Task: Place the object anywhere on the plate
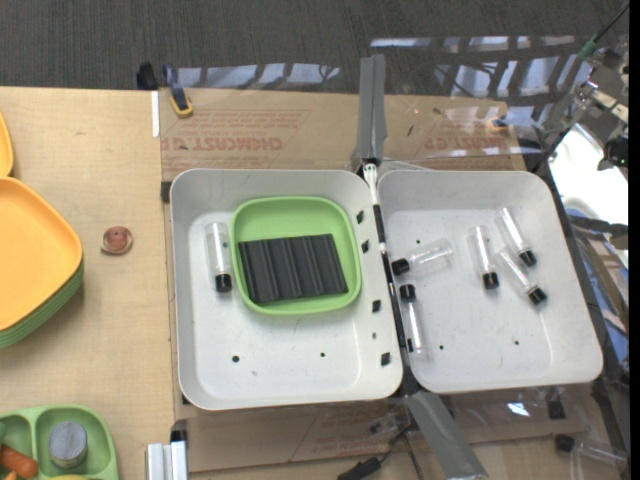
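1. A black ribbed block (294, 267) lies flat on the green plate (295, 208), covering most of its floor, with its long side running across the plate.
2. The green plate sits in the left white bin (280, 368), toward that bin's far half.
3. Just left of the plate, a clear tube with a black cap (218, 255) lies on the bin floor alongside the plate's rim, cap toward the near side. Whether it touches the rim is not clear.
4. Right of the plate, past the divide, the right white bin (480, 358) holds five more capped tubes. One (425, 259) and another (411, 320) are nearest the plate, the second along the bin's left wall.
5. Three tubes (485, 258), (516, 236), (522, 278) lie farther right of the plate, close together.
6. Well left of the plate, on the bench, are a small reddish knob (117, 239) and a stack of orange plates (35, 258).
7. A green compartment tray (50, 446) sits left of and nearer than the plate.
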`<act>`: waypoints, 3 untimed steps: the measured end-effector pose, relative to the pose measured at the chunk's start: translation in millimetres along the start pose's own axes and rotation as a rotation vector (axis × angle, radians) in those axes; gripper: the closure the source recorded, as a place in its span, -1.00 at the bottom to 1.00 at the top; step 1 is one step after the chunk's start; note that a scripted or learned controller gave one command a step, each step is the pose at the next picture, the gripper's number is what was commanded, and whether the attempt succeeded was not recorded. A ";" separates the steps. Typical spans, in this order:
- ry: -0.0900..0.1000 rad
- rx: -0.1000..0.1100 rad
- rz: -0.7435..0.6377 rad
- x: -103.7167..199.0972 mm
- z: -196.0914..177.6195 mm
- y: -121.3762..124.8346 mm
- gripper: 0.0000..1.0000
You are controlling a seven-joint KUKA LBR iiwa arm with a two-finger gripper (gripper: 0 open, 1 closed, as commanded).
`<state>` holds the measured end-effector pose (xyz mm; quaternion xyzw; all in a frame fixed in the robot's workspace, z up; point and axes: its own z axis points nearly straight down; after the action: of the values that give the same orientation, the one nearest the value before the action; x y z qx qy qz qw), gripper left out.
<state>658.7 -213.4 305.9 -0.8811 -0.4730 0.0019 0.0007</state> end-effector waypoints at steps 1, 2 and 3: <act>0.001 -0.001 0.013 -0.5 -9.0 0.7 -1.00; 0.001 -0.001 0.055 -1.8 -17.5 -6.0 -1.00; 0.001 -0.001 0.093 -0.8 -11.0 -0.2 -1.00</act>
<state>658.2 -213.9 316.9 -0.9020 -0.4317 0.0013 0.0004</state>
